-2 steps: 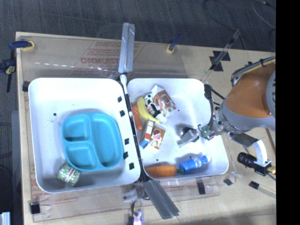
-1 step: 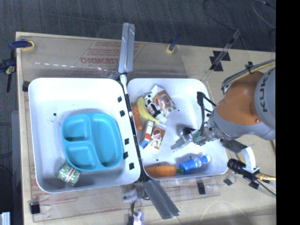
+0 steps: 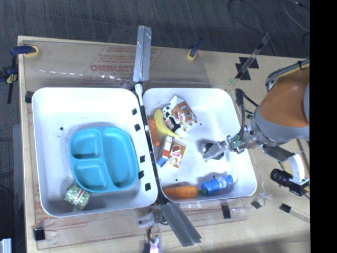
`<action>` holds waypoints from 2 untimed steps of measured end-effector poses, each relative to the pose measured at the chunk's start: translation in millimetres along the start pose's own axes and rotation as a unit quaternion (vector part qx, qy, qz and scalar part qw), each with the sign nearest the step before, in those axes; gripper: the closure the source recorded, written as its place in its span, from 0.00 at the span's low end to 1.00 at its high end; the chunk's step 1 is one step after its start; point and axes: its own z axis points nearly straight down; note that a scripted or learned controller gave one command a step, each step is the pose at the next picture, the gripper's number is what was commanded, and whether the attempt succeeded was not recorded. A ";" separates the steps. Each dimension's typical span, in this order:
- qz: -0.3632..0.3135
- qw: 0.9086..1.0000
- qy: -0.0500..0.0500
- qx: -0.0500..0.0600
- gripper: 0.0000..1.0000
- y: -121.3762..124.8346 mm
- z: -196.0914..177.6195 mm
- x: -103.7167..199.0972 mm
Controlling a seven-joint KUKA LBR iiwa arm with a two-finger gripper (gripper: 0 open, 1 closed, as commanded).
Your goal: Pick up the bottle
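Nearest the lens, 1 blue bottle (image 3: 216,184) lies on its side along the right bin's (image 3: 231,101) front wall, below and apart from the gripper (image 3: 213,149); 1 carrot (image 3: 180,192) touches its left end. Gripper hangs over the bin floor, grip state cannot be told. Left of the gripper: 2 small cartons (image 3: 173,153), 1 banana (image 3: 164,125). Far left, 1 blue divided tray (image 3: 103,158) occupies the left bin (image 3: 47,101).

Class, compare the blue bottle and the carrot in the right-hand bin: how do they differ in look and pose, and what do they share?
The bottle is blue with a paler cap end; the carrot is plain orange. The bottle tilts up toward the bin's right wall; the carrot lies nearly level along the near wall. The bottle looks blunt and stubby; the carrot tapers. Both lie on their sides, end to end, in the right bin.
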 end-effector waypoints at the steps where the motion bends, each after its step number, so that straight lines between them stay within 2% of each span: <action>1: 0.057 0.998 0.001 0.002 0.00 -0.7 63.8 1.9; 2: 0.058 0.998 0.001 0.001 0.00 -0.4 40.7 0.2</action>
